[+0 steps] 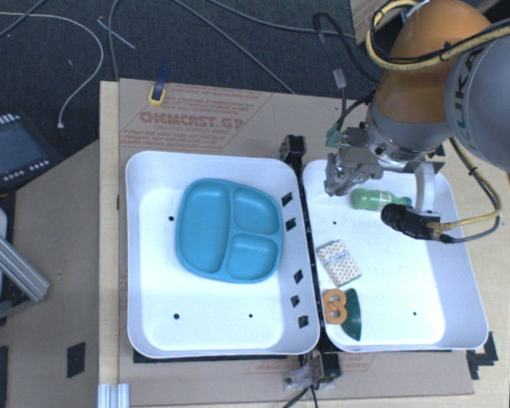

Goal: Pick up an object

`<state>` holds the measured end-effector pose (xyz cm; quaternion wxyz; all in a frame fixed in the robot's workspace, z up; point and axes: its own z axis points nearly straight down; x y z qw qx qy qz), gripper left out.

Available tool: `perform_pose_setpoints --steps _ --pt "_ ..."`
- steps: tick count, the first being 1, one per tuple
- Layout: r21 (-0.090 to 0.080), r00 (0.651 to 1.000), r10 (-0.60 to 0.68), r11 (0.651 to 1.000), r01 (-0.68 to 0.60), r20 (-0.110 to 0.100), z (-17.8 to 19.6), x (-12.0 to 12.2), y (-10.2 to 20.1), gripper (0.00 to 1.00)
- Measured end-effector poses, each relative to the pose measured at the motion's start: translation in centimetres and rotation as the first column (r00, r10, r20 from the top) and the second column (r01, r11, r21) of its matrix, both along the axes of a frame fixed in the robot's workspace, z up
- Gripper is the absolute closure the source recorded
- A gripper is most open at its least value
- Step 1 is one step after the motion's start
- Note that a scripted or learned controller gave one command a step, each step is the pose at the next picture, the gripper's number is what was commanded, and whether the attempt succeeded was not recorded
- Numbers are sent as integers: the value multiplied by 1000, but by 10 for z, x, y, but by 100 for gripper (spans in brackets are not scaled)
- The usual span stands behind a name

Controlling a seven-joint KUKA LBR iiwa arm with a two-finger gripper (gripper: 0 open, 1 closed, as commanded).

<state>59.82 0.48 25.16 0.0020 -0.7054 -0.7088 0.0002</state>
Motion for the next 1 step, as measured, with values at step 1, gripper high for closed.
perform_pose_setpoints --steps 1 --pt "0 1000 0 1000 0 -2 -18 -14 47 100"
